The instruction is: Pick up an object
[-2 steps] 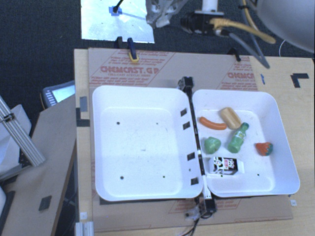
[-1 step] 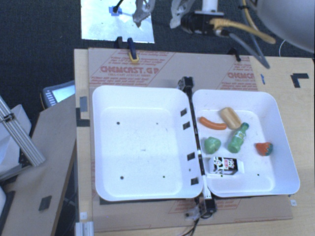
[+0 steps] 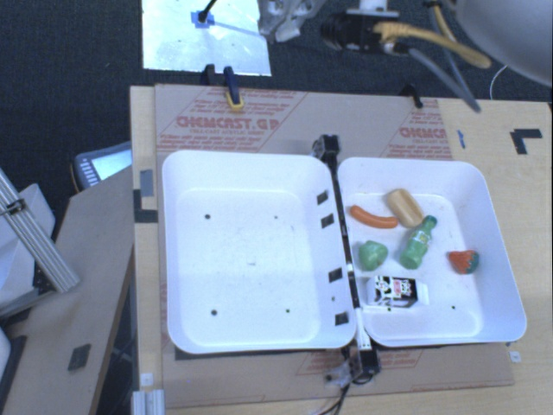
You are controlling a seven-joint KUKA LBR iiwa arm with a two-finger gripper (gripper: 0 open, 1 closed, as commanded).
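Observation:
The right white bin (image 3: 497, 232) holds several small items. An orange sausage-shaped toy (image 3: 373, 218) lies next to a tan bread roll (image 3: 403, 206). Below them are a green bottle (image 3: 417, 242) and a green lump (image 3: 372, 254). A red strawberry-like piece (image 3: 463, 261) lies to the right, and a black-and-white carton (image 3: 396, 291) sits at the front. My gripper (image 3: 288, 11) hangs high at the top of the view, beyond the bench's far edge and far from the bins.
The left white bin (image 3: 177, 232) sits beside the right one, with black clips (image 3: 333, 223) along the shared rim. A shiny metal plate (image 3: 203, 24) lies at the back left. Yellow and grey cables (image 3: 432, 41) trail from the arm.

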